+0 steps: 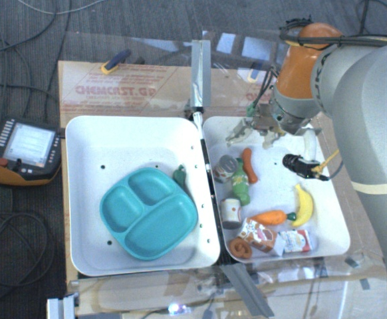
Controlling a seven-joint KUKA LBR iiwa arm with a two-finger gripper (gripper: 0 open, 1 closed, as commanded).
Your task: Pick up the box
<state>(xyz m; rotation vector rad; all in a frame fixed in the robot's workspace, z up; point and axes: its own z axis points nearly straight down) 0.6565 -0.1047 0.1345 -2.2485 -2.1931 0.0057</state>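
We lose most of the big grey robot arm (363,105) past the right edge. The tool (255,133) under the orange wrist band is small and pale against the white right-hand bin (326,198), so we cannot tell how its fingers stand. The dark green toy (179,175) is partly tucked behind the teal divided plate (148,212). The print on the small red-and-white carton box (293,242) is too small to read.
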